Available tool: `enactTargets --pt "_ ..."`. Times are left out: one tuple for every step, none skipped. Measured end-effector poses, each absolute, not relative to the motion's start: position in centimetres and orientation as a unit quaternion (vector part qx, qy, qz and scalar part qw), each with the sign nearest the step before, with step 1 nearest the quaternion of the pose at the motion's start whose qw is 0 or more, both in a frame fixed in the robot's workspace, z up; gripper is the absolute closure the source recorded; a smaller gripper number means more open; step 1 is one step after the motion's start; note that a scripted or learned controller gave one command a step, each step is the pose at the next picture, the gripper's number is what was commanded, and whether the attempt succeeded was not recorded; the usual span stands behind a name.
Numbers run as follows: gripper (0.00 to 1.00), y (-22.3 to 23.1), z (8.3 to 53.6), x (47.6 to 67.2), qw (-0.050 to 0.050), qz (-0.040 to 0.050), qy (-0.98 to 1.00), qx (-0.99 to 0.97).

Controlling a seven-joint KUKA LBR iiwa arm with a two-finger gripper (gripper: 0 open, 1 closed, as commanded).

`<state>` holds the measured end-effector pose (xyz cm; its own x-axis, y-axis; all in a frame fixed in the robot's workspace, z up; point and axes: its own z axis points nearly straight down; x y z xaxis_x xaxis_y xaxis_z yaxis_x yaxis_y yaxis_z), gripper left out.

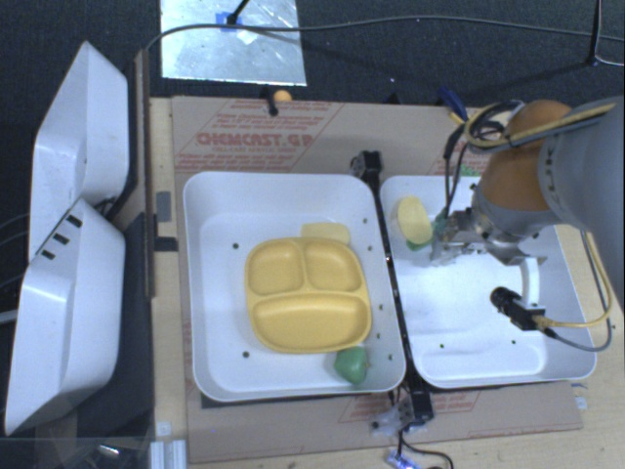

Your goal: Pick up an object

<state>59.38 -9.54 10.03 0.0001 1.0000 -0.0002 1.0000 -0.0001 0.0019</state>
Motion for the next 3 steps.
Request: enactTargets --pt "1.0 -9.5 14.3 59.4 0.001 0.0012 0.707 0.707" --pt "1.0 -9.6 19.1 58.6 0.002 0.0015 0.707 0.707" --pt "1.0 -9.6 20.1 58.6 0.001 0.0005 0.707 0.707"
